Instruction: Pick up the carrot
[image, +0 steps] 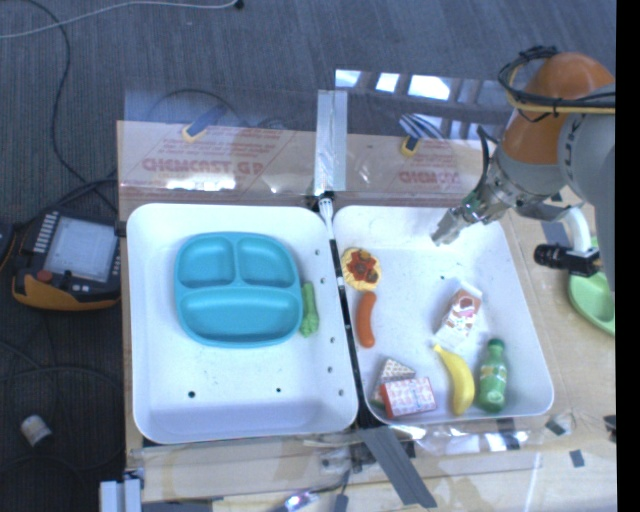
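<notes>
From the camera view, the carrot lies at the left of the right bin, just below a pizza slice. The gripper hangs at upper right of that bin, well apart from the carrot, holding nothing.

Reddish printed lettering on the clear panels behind both bins, seen mirrored and blurred; not legible. Red carton print too small to read.
</notes>
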